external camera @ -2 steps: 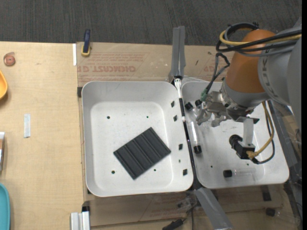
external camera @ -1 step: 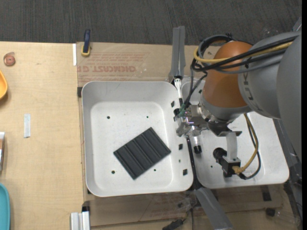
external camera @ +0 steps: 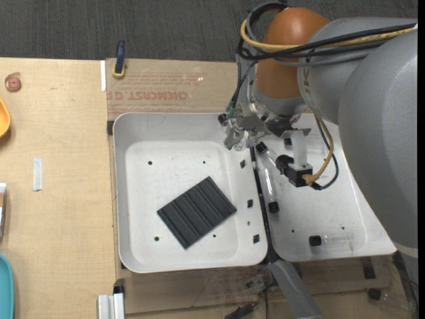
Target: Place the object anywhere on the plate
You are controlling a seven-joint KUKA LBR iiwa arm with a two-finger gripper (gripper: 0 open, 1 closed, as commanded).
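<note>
A dark grey ribbed rectangular plate (external camera: pixel 197 211) lies at a slant on the floor of the left bin (external camera: pixel 133 178). My gripper (external camera: pixel 234 138) hangs over the far right corner of that bin, by the divider between the bins, up and to the right of the plate and apart from it. The wrist and its cables hide what is under the gripper. A small dark object (external camera: pixel 315 240) rests near the front of the right bin (external camera: pixel 358 211), and another small dark piece (external camera: pixel 273 207) lies close to the divider.
The grey arm with its orange band (external camera: pixel 292 32) covers much of the right bin. A clear slender rod (external camera: pixel 264 178) lies along the divider. Cardboard (external camera: pixel 166 88) sits behind the left bin. The wooden bench at left bears small items.
</note>
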